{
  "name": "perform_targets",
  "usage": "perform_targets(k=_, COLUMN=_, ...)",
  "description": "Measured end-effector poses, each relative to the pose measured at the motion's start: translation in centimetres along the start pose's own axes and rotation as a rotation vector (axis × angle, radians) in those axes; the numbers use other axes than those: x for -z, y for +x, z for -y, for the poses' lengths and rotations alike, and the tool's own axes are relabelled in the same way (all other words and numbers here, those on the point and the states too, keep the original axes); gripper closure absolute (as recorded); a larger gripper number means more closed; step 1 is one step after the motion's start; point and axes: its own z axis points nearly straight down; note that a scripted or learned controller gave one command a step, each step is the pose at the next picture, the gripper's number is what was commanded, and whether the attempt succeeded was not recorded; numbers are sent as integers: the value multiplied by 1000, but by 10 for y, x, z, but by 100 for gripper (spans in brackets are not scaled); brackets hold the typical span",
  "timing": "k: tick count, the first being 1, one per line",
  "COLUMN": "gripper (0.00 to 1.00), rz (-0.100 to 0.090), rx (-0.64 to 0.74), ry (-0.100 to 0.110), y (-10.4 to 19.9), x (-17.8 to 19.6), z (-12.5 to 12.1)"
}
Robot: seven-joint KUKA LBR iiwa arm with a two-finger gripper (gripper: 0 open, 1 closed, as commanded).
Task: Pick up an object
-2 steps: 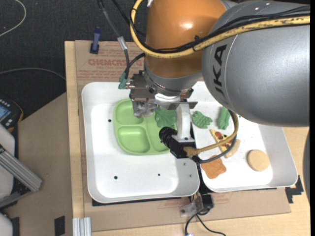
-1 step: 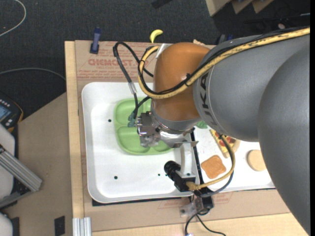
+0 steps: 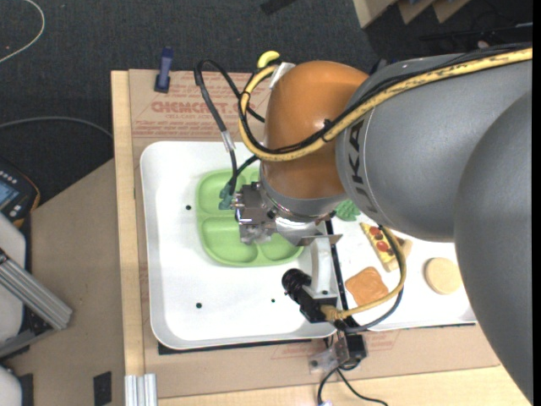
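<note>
A light green, lobed plate-like object point(image 3: 221, 227) lies in the left white bin point(image 3: 173, 260). The arm's orange band and wrist hang directly over its right half and hide that part. The gripper point(image 3: 254, 222) points down at the green object's right side, and its tips are hidden under the wrist. In the right bin point(image 3: 439, 315) lie an orange toast-like piece point(image 3: 368, 284), a round tan biscuit-like piece point(image 3: 440, 275), a yellow strip with red dots point(image 3: 381, 244) and a bit of green point(image 3: 347, 210) beside the wrist.
A black cable connector point(image 3: 300, 293) hangs over the ridge between the bins. The bins rest on a cardboard sheet point(image 3: 135, 108) with a blue clip point(image 3: 164, 69) at its far edge. Dark floor surrounds the bench.
</note>
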Motion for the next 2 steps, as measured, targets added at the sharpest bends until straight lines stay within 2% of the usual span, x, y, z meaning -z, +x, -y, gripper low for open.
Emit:
perform_targets(k=1, gripper=100, rz=-5, rx=8, ry=-11, y=32, x=102, z=-6)
perform_targets(k=2, gripper=100, rz=5, rx=-4, ry=11, y=-22, x=30, z=12)
